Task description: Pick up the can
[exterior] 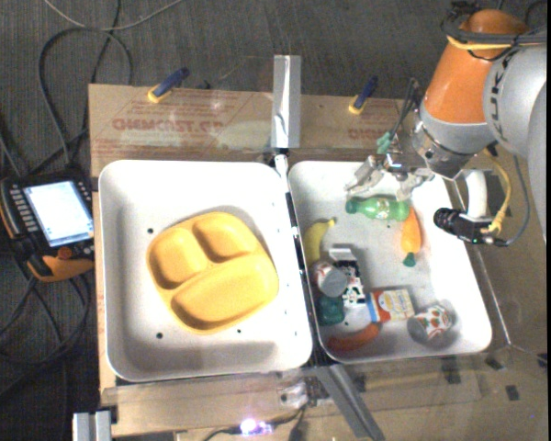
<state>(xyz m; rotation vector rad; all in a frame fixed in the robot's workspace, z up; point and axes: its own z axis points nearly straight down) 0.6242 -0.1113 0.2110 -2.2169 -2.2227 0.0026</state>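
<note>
Can point(432, 322) lies in right bin point(482, 338)

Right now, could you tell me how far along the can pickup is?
Nothing looks done yet: the can lies on its side in the right bin's near corner. The gripper hangs over the far end, above the green bottle. Left: reaching the can, gripping and lifting.

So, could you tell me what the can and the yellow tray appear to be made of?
The can, lying on its side in the right bin, looks like thin metal under a glossy printed label, though glare leaves that uncertain. The yellow tray in the left bin looks like moulded plastic, smooth with a soft sheen.
</note>
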